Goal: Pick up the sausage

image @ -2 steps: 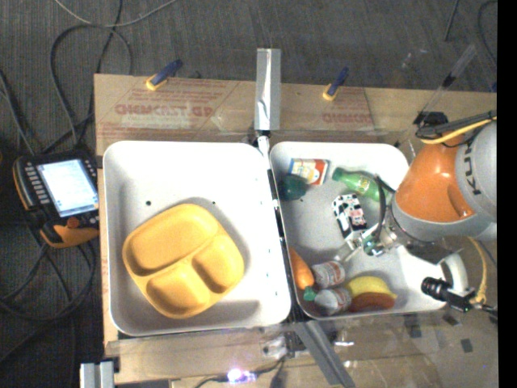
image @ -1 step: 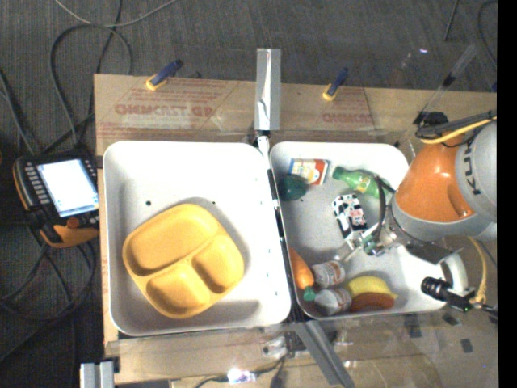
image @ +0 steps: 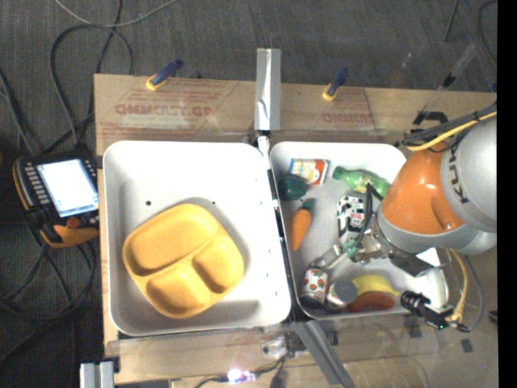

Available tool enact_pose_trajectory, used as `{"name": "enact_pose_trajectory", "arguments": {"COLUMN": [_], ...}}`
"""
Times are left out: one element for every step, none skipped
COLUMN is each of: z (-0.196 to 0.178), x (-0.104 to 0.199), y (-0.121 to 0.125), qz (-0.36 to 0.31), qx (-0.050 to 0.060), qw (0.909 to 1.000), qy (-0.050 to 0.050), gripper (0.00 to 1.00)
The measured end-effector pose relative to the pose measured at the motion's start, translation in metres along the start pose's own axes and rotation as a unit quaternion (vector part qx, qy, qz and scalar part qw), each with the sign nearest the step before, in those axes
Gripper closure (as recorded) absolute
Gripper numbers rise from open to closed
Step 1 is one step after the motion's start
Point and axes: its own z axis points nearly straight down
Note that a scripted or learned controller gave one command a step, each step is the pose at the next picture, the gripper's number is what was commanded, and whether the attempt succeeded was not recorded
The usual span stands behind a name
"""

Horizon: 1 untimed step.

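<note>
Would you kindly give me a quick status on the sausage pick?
End effector low in right bin, grasp unclear. Sausage at front edge, beside banana. Can close by.

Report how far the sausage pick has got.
Done: the gripper is down inside the right bin, among the toys. In hand: nothing visibly gripped; it hangs between the carrot and the yellow piece. Left: grasp and lift the sausage, which lies at the bin's near edge.

A can and banana crowd the sausage against the bin's near wall.
</note>
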Motion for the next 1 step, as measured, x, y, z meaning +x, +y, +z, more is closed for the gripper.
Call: {"name": "enact_pose_trajectory", "arguments": {"z": [0.0019], "x": [-0.0274], "y": [0.0478], "qz": [-0.055], "qx": [0.003], "qw": [0.9985], "qy": [0.004], "gripper": [0.0]}}
